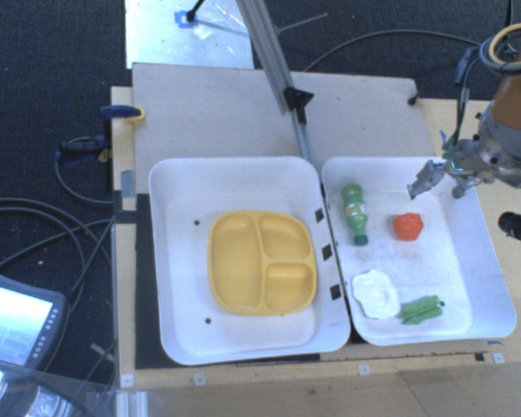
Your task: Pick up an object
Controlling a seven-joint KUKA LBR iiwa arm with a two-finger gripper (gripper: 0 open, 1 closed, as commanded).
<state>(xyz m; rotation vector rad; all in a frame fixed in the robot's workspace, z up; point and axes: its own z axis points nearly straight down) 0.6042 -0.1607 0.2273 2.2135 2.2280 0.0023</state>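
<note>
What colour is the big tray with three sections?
Yellow. The tray shows best in the camera view.

yellow tray (262, 261), green bottle (355, 213), red-orange tomato (408, 226), white bins (178, 233).

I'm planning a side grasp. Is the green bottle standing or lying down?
Lying down. The green bottle shows its whole length on the floor of the right bin, cap end toward the far wall.
</note>
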